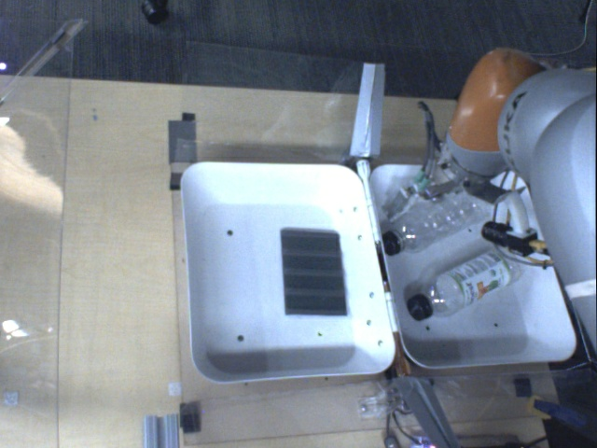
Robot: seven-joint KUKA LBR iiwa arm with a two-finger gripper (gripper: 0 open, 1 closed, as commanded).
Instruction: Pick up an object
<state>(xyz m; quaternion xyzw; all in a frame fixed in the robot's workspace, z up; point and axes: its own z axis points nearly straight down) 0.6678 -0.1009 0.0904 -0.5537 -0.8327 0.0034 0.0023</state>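
Two clear plastic bottles with black caps lie in the right bin (546, 339). The upper bottle (438, 220) is unlabelled and points its cap toward the bin's left wall. Below it, the second bottle (471, 283) carries a green and orange label. A dark ridged rectangular block (312, 271) lies flat in the middle of the left bin (201, 250). My gripper (424, 187) hangs at the right bin's far left corner, just over the upper bottle's far end. The grey arm with its orange band (490, 101) hides most of the gripper.
A grey metal post (367, 110) stands behind the gap between the bins. Black clamps (184, 141) sit at the left bin's far corner. A black and yellow cable fitting (511, 235) hangs from the arm over the right bin. Bare wooden bench lies to the left.
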